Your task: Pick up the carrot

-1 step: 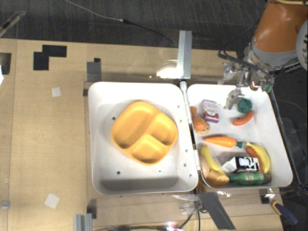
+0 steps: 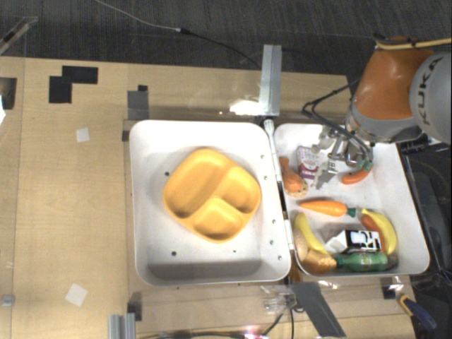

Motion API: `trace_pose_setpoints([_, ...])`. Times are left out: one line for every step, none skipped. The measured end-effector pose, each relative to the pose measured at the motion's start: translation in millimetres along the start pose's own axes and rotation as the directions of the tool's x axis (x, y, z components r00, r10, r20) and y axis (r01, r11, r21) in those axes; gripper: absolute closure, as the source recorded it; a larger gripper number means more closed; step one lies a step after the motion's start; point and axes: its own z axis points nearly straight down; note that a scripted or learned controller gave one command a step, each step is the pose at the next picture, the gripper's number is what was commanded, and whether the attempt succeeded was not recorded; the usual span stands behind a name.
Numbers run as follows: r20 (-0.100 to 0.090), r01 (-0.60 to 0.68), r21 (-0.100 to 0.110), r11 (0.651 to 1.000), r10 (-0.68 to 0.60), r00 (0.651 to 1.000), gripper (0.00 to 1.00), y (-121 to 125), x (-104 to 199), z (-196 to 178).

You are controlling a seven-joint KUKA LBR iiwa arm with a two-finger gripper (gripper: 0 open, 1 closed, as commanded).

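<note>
Pincer hangs above the right bin; whether it is apart or together, I cannot tell.
Carrot lies just below it, bananas close by — a mistaken grab looks likely.

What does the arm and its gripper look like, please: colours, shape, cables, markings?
The arm is rounded and grey, with a broad orange band above the wrist and part of dark KUKA lettering on the grey shell. Black cables loop beside the wrist. The gripper is small, built of silvery metal parts.
</note>
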Motion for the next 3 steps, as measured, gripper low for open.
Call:
trace_pose_setpoints([0.007, -0.048, 0.000, 0.999, 0.048, 0.999, 0.00, -44.4, 67.2, 54.5])
trace_pose_setpoints([0.010, -0.056, -0.001, 0.998, 0.056, 0.998, 0.00, -2.5, 66.1, 54.3])
trace_pose_setpoints([0.016, -0.051, -0.002, 0.999, 0.051, 0.999, 1.00, -0.9, 63.7, 41.3])
